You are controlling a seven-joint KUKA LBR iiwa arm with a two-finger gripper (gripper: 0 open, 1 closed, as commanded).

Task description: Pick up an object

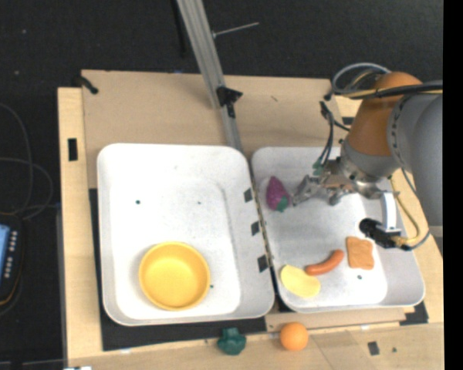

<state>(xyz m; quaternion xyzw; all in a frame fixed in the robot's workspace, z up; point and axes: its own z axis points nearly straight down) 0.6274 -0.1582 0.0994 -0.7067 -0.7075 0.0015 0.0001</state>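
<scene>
Claw (302, 194) sat low in the right white bin (401, 284), near its back-left corner, tips pointing at the small purple lumpy object (276, 193) lying just beside them against the bin's left wall. Whether the claw was spread or pressed together could not be told at this angle, and nothing showed between its tips.

Other candidates in the same bin: pale yellow banana-shaped piece (299, 281) at the front-left corner, orange sausage-shaped piece (324, 264) near the front edge, tan toast-like slab (359, 253) to its right. A yellow round bowl (174, 275) sat at the front of the left white bin (123, 168).

Risk, as judged: the purple object lay close to the wall, so one tip might strike the wall or nudge the object sideways instead of straddling it, closing on nothing.
</scene>
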